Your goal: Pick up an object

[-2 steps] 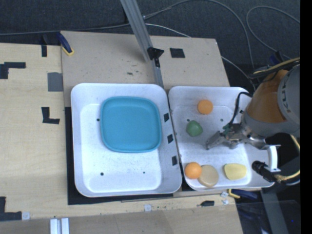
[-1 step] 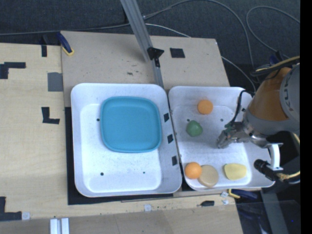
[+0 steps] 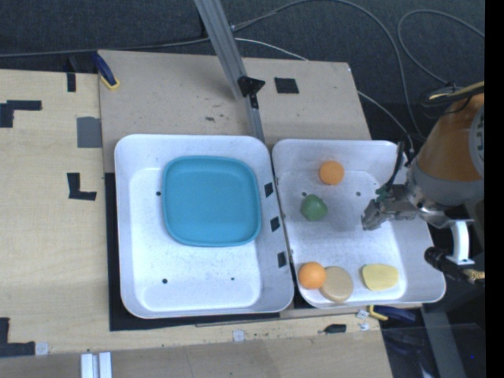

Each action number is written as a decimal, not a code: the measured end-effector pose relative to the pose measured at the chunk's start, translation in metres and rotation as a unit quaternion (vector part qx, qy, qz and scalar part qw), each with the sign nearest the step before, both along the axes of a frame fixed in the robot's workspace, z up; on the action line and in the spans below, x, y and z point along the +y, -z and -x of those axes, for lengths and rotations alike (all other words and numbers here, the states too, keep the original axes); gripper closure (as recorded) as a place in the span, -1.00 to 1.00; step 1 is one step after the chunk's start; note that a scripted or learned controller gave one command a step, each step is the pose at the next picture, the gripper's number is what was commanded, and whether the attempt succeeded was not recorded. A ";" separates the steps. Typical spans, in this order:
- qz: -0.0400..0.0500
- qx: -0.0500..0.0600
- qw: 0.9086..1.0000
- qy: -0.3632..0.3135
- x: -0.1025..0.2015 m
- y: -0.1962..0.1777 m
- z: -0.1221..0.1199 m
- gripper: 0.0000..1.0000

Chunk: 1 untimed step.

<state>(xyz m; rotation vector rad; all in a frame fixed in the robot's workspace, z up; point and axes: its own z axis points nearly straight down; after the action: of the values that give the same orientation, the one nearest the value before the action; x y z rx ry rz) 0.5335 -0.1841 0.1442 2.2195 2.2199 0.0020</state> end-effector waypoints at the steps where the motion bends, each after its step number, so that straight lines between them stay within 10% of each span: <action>1: 0.000 0.000 1.000 0.000 -0.001 -0.044 0.006 1.00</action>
<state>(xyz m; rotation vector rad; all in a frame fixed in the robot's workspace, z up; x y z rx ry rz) 0.5276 -0.1855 0.1884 2.2192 2.2199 0.0024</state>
